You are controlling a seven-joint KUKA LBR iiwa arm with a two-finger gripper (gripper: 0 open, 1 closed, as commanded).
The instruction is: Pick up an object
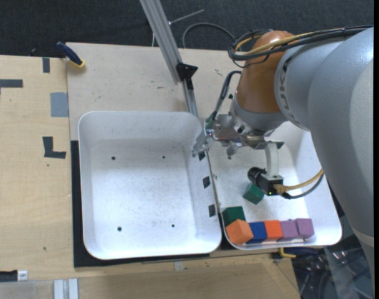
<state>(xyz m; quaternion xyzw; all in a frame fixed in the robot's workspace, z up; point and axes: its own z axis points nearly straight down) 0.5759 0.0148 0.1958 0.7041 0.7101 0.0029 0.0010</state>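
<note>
The bench (115, 73) spans the frame. The arm (330, 98) enters from the right edge and takes up the upper right, its grey bulk sloping down and to the left. Its orange band sits at upper centre, and the wrist bends downward over the top of the right bin (321, 215). The left bin (139, 185) covers the centre left, and the two bins touch along a shared rim.

The gripper (207, 139) hangs at the upper part of that shared rim, centre frame. From this angle I cannot tell whether it is released or clenched.

The blocks all lie in the right bin. One green block (254, 195) sits tilted mid-bin, below the wrist. A second green block (234, 214) sits near the lower left corner. Just below it, a row runs along the bottom wall: orange block (240, 232), blue block (258, 230), second orange block (273, 229) and two purple blocks (297, 228), each touching the next.
</note>
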